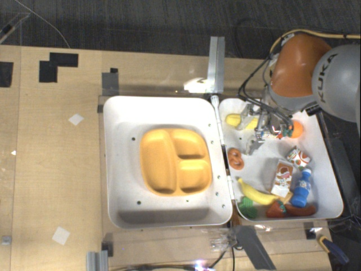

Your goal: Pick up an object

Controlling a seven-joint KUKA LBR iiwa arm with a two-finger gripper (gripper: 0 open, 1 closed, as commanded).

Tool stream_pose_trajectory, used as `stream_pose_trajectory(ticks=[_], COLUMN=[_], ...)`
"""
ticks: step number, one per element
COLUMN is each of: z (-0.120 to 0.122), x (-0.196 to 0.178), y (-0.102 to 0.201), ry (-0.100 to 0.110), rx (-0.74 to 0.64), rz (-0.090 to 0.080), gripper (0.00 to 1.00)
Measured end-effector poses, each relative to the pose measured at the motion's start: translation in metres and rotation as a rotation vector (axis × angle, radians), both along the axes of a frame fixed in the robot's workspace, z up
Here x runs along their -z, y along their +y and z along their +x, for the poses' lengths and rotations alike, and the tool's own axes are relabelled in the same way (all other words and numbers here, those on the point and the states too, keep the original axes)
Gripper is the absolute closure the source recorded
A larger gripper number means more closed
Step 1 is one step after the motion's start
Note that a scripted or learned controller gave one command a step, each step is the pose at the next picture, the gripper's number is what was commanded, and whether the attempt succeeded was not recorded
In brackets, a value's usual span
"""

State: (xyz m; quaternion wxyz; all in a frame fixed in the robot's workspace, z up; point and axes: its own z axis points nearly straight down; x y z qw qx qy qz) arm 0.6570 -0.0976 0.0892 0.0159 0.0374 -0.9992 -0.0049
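Banana point(256, 195) near front wall, well apart from pincer point(256, 141)

Grey arm point(338, 81) with KUKA lettering, orange band point(296, 66), black cables point(254, 81)

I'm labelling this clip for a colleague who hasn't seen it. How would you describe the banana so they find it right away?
Start at the right-hand white bin, the one crowded with small toys. Go to its near-left corner, beside the wall shared with the bin that holds the yellow divided tray. The banana lies there, the only long, curved yellow piece, with a green item just below it and a carton to its right.
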Motion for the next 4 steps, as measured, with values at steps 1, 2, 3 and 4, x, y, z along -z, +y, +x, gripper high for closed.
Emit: stream_pose_trajectory(ticks=[1,2,3,4], z=[0.006,0.015,-0.038,-0.038], x=[0.001,-0.016,-0.017,-0.017], y=[-0.04,-0.042,-0.024,-0.024], ry=[0.02,-0.034,-0.038,-0.039], rx=[0.134,0.136,0.467,0.467], rz=[0.007,-0.002,-0.014,-0.014], gripper=[0.0,1.0,1.0,0.0])
